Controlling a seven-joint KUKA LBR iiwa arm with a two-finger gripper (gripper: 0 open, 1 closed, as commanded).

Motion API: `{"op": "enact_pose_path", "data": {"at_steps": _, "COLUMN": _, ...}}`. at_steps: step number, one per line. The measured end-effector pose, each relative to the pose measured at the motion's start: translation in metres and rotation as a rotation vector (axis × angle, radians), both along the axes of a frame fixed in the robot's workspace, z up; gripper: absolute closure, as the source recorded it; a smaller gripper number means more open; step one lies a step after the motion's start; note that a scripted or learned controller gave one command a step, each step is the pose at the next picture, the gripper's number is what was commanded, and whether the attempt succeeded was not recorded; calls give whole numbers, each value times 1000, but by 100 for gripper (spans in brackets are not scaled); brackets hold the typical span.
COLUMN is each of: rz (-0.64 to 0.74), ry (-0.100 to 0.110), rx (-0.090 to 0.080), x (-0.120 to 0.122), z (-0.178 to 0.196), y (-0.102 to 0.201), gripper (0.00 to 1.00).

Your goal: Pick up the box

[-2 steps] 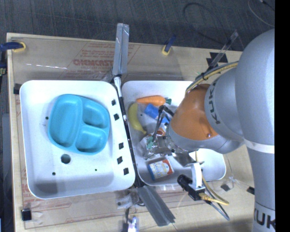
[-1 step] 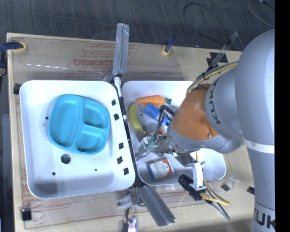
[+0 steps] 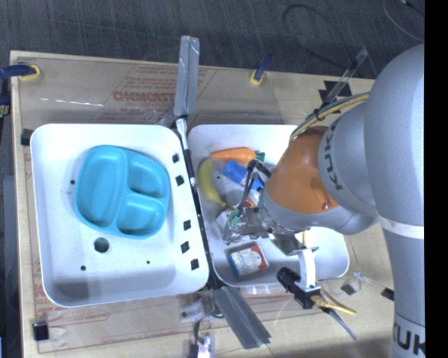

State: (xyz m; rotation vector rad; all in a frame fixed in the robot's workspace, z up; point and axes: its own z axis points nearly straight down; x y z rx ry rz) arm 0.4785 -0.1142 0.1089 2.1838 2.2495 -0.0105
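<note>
The box (image 3: 248,260) is a small carton with a white, blue and orange label, lying flat near the front wall of the right bin (image 3: 336,263). My gripper (image 3: 239,224) reaches down into that bin just behind the box, among the clutter in the bin's middle. The grey and orange wrist (image 3: 306,185) covers most of the gripper from above. Nothing of the box is lifted; it rests on the bin floor, apart from the gripper by a small gap.
Behind the gripper in the right bin lie a yellow banana (image 3: 207,183), an orange item (image 3: 234,155) and a blue item (image 3: 235,173). The left bin (image 3: 60,267) holds a blue divided plate (image 3: 123,191). A metal divider (image 3: 187,73) runs between the bins.
</note>
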Motion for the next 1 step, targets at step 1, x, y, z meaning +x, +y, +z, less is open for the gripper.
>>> {"op": "enact_pose_path", "data": {"at_steps": 1, "rz": -1, "ry": 0, "rx": -1, "x": 0, "z": 0, "y": 0, "gripper": 0}}
